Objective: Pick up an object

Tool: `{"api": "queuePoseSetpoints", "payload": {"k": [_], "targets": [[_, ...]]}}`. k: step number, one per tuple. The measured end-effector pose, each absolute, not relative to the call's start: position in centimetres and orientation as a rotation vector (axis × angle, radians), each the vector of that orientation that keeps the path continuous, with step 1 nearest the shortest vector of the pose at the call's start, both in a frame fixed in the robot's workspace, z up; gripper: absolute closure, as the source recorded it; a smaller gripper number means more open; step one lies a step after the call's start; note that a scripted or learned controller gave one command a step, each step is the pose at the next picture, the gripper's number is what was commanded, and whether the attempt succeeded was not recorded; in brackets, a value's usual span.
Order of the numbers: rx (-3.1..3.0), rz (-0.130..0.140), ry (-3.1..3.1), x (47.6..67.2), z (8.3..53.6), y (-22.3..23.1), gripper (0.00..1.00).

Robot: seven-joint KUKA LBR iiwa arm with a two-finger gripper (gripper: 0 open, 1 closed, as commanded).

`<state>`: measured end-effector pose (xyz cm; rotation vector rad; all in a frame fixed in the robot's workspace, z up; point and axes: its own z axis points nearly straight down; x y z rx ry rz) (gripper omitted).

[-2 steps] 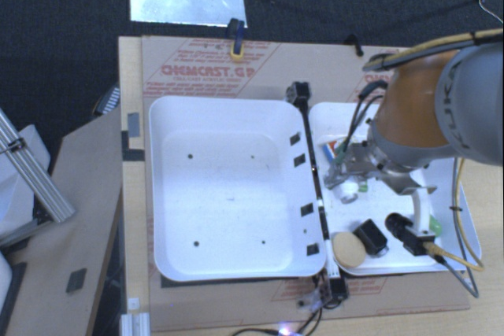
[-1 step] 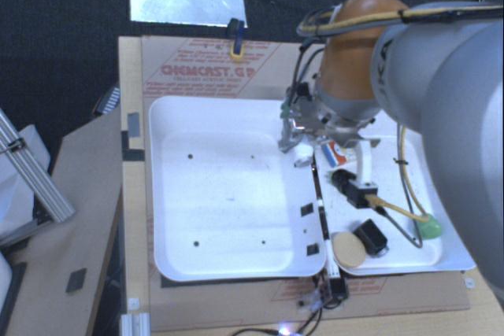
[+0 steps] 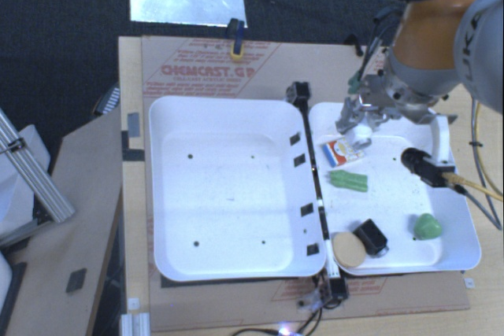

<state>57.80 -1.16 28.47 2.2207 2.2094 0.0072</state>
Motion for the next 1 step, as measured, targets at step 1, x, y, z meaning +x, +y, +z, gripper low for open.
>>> {"api": "queuePoseSetpoints", "payload": {"k": [1], "targets": [[2.218,-0.001,2.226,57.27,24.73,0.33,1.0]]}}
